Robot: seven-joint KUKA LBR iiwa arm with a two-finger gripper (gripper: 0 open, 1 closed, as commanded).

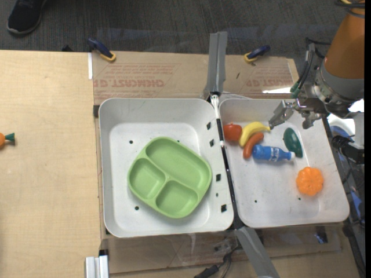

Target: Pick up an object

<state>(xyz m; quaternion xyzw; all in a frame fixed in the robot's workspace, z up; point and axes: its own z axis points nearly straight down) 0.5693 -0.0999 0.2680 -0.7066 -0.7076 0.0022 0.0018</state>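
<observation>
The claw [293,112], at the upper right of the frame, hangs over the far edge of the right bin [324,210], its two fingers spread apart with nothing between them. One fingertip reaches toward a yellow banana [254,131], though whether it touches the fruit cannot be told. The banana lies in the upper left of that bin, clustered with a red tomato [232,132] to its left and an orange-red sausage-shaped piece [250,147] just below it. A blue bottle [271,153] lies on its side beside them, and a dark green piece [293,142] sits to the right of the bottle's tip. An orange pumpkin-like toy [310,180] rests apart, lower right in the bin. The left bin [113,172] carries a light green three-section plate [169,177]. On the bare wooden worktop [46,172], at the frame's left edge, sits a small orange toy [4,139].
</observation>
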